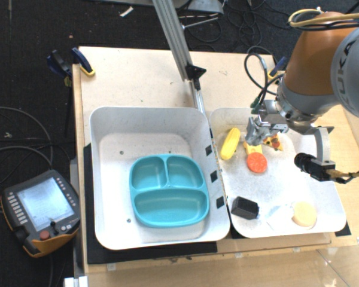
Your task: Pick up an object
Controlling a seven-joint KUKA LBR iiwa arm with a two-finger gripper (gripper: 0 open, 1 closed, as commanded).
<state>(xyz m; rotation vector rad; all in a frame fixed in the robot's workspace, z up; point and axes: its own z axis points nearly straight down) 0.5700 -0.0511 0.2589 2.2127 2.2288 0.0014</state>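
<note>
In the right bin (323, 220) lie a yellow banana-shaped piece (230, 143), a round red piece (257, 163), a black block (245, 208) and a pale yellow round piece (304, 214). My gripper (256, 137) hangs low over the bin's upper middle, just above the red piece and to the right of the yellow one. A small yellow and orange object (273, 142) peeks out beside the gripper; whether the gripper touches it is hidden. The arm's orange band covers the wrist from above.
The left bin (107, 160) holds a teal divided plate (167, 190). A slanted metal pole (175, 31) crosses above the bins' far edge. Cables and a black camera unit (314, 165) hang off the arm over the right bin. A handheld controller (40, 211) lies at the far left.
</note>
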